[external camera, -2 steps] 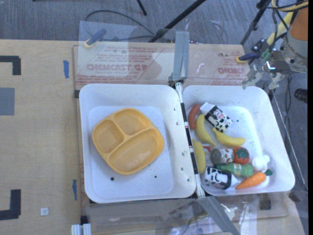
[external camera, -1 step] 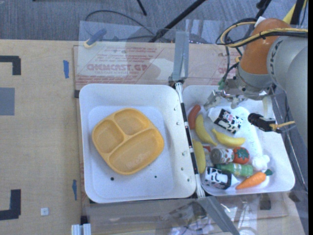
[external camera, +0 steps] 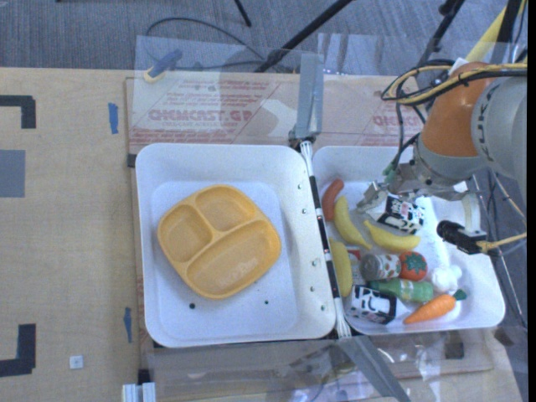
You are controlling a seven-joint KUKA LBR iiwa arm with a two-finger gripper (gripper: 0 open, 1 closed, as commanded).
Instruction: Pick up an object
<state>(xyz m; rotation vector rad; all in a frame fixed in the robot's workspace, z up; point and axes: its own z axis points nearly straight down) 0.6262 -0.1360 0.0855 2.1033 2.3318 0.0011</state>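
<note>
The right bin holds several toy foods. Among them are a red sausage, two yellow bananas, a third banana along the left wall, a small can, a tomato, a green bottle, a carrot and a black-and-white carton. My gripper reaches in from the right, low over the bin's back half. It sits right above a cow-patterned object, partly covering it. I cannot tell whether it touches that object.
The left bin holds a yellow divided plate. A hinged ridge separates the two bins. Cables and the grey arm with its orange band hang over the right bin's back right corner. A clear plastic sheet lies behind the bins.
</note>
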